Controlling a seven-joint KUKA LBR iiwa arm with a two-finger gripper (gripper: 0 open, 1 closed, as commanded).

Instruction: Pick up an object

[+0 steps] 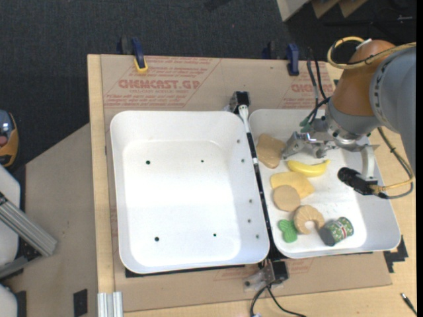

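gripper (305,145) low in right bin (377,240); just above banana (308,168) | grip state: cannot tell | left bin (125,177)

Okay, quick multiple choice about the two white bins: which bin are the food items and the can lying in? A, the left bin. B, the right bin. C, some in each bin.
B: the banana, the can and the other pieces all lie in the right bin, under the gripper.
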